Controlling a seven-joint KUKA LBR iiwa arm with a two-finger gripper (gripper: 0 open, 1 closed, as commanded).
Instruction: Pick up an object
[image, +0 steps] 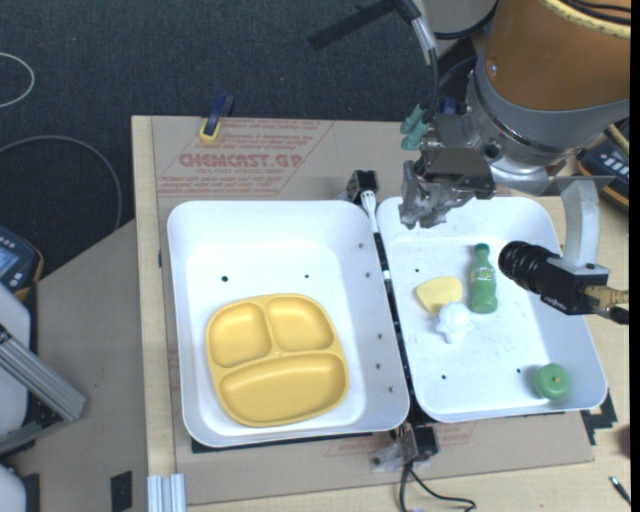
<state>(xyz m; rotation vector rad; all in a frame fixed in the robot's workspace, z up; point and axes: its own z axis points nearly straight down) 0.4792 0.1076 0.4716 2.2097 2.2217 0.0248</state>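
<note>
1. The yellow piece (439, 293) is lying in the right bin (480, 375), a short way below the gripper (428, 212) and slightly to its right. The white lump (453, 321) is sitting just beyond it, apparently touching it.
2. The green bottle (482, 280) is lying just beside the yellow piece, on the side further right of the gripper.
3. The green disc (552, 380) is resting alone, well apart from the gripper, towards the bin's far lower right corner.
4. The gripper is hanging over the bin's upper left corner, offset from every object. Whether it is open or closed cannot be told at this angle, and nothing is showing in its grasp.
5. Risk: these three objects are crowding one another, so a descent there is likely to be nudging a neighbour or closing on two things at once.
6. Risk: the bottle is rounded and lying on its side, so it is liable to be rolling out of a poorly centred pinch.
7. Risk: a straight descent from here is meeting bare floor close to the bin wall.
8. The yellow divided plate (277, 357) is filling the left bin (250, 235), well left of the gripper. It is broad and shallow, so it is offering a poor grip.
</note>
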